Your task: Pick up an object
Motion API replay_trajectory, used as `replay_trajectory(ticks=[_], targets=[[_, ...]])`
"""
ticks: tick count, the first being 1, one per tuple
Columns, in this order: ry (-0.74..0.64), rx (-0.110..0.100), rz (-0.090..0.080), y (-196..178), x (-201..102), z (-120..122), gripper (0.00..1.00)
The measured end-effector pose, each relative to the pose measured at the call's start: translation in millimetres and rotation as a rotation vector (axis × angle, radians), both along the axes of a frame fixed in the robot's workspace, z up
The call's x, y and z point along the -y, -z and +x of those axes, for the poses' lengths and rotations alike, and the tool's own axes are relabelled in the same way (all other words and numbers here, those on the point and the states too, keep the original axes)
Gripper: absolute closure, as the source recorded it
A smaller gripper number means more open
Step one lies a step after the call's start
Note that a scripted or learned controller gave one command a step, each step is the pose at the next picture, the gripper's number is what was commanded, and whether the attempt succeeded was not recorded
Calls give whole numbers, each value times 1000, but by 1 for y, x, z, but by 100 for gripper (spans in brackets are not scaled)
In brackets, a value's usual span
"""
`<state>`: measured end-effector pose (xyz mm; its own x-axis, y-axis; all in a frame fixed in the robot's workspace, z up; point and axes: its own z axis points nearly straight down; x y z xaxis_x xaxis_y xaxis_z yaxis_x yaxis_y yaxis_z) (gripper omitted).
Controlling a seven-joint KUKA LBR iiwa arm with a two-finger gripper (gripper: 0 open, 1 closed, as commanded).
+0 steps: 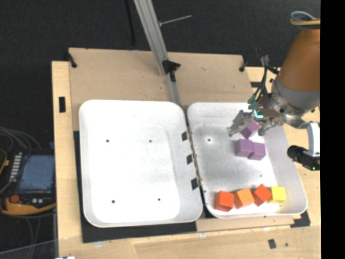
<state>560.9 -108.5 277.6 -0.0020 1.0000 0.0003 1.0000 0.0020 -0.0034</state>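
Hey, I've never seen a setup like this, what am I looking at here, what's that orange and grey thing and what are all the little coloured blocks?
This is one picture from a camera fixed above a workbench, looking down at a slant. The orange and grey thing is a robot arm reaching in from the right. At its end are jaws, the gripper, for picking things up.

On the bench sit two shallow white bins. In the right bin a purple block lies just below the jaws, and another purple block sits right at their tips; I cannot tell whether it is gripped. Along that bin's near edge runs a row of blocks: three orange blocks and one yellow block. The left bin sits beside it.
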Motion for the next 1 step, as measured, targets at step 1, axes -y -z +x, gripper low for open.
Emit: replay_trajectory(ticks=[1], targets=[[2, 5, -1, -2, 0, 1, 0]])
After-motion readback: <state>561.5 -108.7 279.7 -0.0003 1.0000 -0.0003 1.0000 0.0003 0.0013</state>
